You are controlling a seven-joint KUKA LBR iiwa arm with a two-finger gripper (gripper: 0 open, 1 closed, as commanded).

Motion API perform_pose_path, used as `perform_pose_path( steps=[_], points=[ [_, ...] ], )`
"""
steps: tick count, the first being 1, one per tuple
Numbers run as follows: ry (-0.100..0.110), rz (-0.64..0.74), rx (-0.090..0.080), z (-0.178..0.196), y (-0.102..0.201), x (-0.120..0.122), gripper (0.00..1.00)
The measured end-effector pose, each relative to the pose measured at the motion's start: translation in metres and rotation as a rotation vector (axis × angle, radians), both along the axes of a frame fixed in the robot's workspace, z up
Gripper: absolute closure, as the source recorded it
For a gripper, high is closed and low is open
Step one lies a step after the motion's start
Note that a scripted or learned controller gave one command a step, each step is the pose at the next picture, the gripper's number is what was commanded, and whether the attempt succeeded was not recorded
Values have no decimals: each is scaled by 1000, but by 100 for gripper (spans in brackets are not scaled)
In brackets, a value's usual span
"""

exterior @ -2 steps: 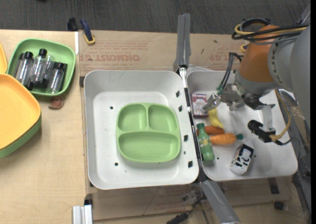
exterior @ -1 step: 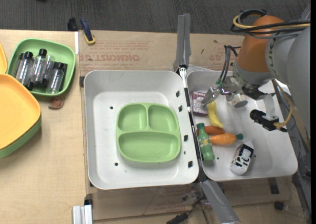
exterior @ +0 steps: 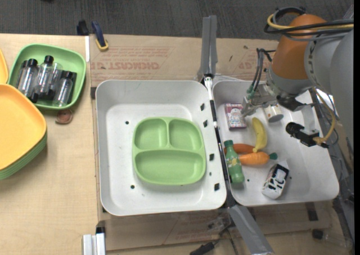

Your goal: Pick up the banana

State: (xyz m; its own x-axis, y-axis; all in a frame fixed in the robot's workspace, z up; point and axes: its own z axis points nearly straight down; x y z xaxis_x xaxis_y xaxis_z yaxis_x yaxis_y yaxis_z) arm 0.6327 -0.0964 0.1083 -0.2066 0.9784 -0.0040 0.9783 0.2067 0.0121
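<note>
The banana [exterior: 258, 134] lies in the right-hand bin [exterior: 315, 189], roughly in its middle, with its long axis running nearly up and down the view, its upper tip leaning a little toward the left and its lower end resting against the two carrots [exterior: 251, 155] that lie crosswise beneath it. The gripper [exterior: 251, 103] hangs just above that upper tip, so the fruit stretches away from the claw toward the near edge of the bin; the claw is at the banana's end, not over its middle. Nothing shows between its parts, so the banana is not held, but the claw is small and dark against the wiring here, and whether it stands open or closed cannot be told. Any closing would probably need to come across the banana's narrow width, left to right, farther down its length. Just left of the claw is a small pink-and-white packet [exterior: 235, 116]; a green bottle [exterior: 234, 162] lies along the bin's left wall, and a black-and-white object [exterior: 275, 180] sits lower right. The left bin [exterior: 112, 152] holds a green divided plate [exterior: 169, 152].
</note>
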Motion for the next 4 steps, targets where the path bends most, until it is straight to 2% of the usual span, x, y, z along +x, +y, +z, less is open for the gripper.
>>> perform_pose_path(
  steps=[1, 2, 3, 4],
  points=[
    [15, -291, 2, 83, 5, -86, 100],
    [16, -280, 2, 82, 8, -111, 100],
    [15, -286, 3, 13, -5, -121, 100],
    [14, -116, 1, 60, -34, -99, 100]
  ],
)
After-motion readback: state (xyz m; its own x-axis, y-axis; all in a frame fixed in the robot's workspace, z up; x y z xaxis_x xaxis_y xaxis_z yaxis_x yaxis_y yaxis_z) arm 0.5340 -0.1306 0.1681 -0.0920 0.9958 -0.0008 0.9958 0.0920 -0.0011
